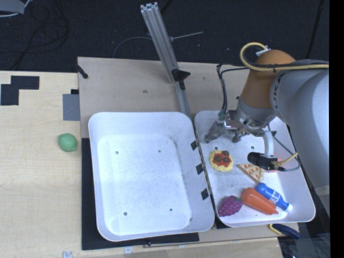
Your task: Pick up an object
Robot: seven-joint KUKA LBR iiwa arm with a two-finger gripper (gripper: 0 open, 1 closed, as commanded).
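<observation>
Yellow toy pizza [221,160] just below tool [224,135]

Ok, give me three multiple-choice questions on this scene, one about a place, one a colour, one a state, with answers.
1. Where does the green ball lie?
A. in the left bin
B. on the bench, left of both bins
C. beside the carrot

2. What colour are the grapes?
A. purple
B. yellow
C. blue

3. How is the pincer?
A. shut on the pizza
B. shut on the bottle
C. holding nothing, above the right bin's far end

Answers: 1 B, it sits on bare wood outside the left bin. 2 A, purple cluster beside the orange carrot. 3 C, no toy sits between its fingers.
</observation>
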